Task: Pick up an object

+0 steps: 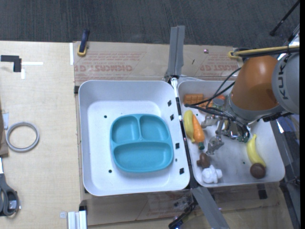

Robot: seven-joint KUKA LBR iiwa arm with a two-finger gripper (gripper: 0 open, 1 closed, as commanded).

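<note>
A pale wood surface (38, 94) fills the left, with cardboard (124, 63) laid under the bins. Dark carpet (119, 8) runs along the top. A tape roll (21, 136) and scissors (8, 199) lie at left.

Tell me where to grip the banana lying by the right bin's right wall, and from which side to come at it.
Grip the banana across its middle, coming straight down from above. It lies flat and curved, running top to bottom in the view, so the fingers should probably close across its narrow width. A brown round thing sits at its lower end, and the bin wall is close.
</note>
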